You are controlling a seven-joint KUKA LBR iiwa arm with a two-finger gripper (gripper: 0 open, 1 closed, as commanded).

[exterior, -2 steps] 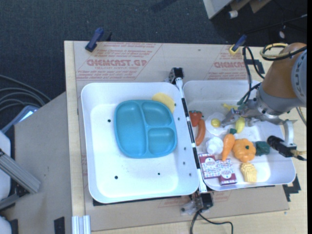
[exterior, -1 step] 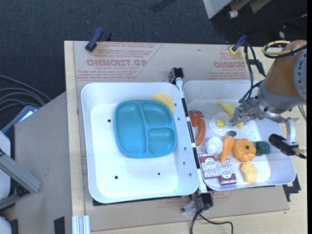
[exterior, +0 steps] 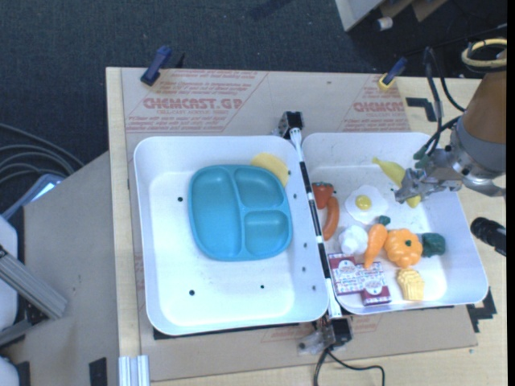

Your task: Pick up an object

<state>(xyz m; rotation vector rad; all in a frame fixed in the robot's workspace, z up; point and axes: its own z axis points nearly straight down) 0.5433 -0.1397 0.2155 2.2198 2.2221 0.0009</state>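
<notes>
— Gripper (exterior: 412, 188)? 
— Low over the right white bin (exterior: 475, 240), near its far right side, beside a small yellow banana-shaped toy (exterior: 391, 170). Open or clenched: cannot tell from this angle. Nothing seen between the tips.

— Around it? 
— Crowded. Just left, a white fried-egg toy with yellow yolk (exterior: 364, 203). Below, an orange carrot-shaped toy (exterior: 374, 244), an orange pumpkin-like toy (exterior: 403, 248), a dark green piece (exterior: 433, 244) touching it. Nearer the front rim, a red and white printed packet (exterior: 358, 280) and a pale yellow fries toy (exterior: 410, 284). Along the divider, a red-orange sausage-shaped toy (exterior: 328, 211) and a small white lump (exterior: 352, 238).

— Left white bin (exterior: 161, 240)? 
— A blue plastic divided plate (exterior: 239, 211), a yellow rounded piece (exterior: 272, 166) tucked at its far right edge.
</notes>
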